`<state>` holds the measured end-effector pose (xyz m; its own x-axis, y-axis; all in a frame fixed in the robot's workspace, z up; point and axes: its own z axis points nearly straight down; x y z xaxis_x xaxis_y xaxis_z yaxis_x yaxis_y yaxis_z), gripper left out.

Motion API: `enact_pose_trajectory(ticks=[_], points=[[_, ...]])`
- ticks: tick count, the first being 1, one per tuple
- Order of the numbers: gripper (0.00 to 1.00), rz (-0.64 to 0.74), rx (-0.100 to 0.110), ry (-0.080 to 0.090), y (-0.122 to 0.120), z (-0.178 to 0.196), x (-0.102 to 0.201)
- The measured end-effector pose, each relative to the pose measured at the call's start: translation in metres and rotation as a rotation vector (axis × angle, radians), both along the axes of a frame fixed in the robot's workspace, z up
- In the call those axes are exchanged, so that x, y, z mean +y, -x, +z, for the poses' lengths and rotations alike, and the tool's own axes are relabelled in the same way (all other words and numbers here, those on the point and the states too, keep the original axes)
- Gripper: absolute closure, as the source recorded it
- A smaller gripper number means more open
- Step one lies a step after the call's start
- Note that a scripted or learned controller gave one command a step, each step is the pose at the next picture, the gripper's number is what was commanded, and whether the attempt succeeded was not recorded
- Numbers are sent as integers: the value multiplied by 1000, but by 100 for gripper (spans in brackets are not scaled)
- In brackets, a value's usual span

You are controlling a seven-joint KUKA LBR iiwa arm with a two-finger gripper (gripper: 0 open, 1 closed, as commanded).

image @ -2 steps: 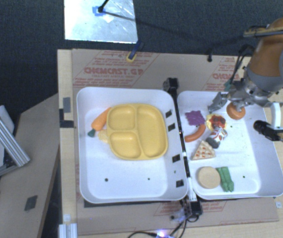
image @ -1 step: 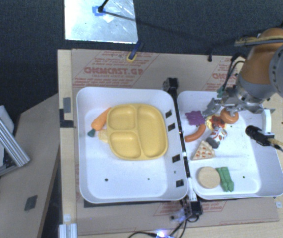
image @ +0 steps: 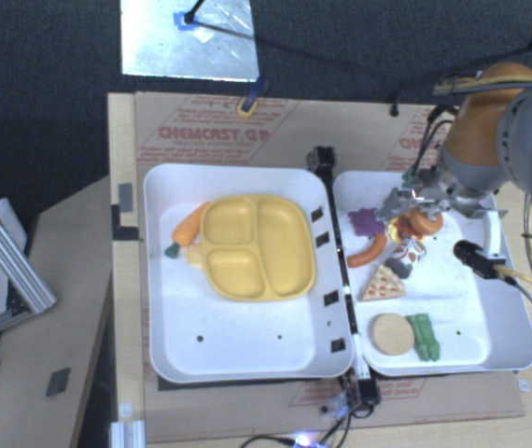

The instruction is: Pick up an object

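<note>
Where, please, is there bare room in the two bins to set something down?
Left bin: bare floor along the near edge, in front of the yellow plate. Right bin: a bare patch at far right, past the green piece. Crowded around the gripper, among sausage, pizza slice and purple piece.

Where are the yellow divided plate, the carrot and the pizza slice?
yellow divided plate [image: 296,215]: camera view, on its right rim.
carrot [image: 189,223]: camera view, middle of its orange body.
pizza slice [image: 383,287]: camera view, centre of the wedge.

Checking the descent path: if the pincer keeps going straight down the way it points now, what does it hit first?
Most likely the small pile of toy food directly under the pincer, near the orange-red piece. Depth is hard to judge from this slanted view, so contact may already be close.
</note>
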<state>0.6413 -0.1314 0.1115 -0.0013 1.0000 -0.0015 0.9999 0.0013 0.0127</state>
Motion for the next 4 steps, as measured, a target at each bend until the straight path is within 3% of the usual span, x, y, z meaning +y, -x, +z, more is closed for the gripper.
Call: enact_pose_trajectory(ticks=[1, 3, 4], points=[[100, 0, 2, 2, 0, 8, -1], [100, 4, 5, 0, -3, 117, 2], [100, 8, 9, -3, -11, 122, 47]])
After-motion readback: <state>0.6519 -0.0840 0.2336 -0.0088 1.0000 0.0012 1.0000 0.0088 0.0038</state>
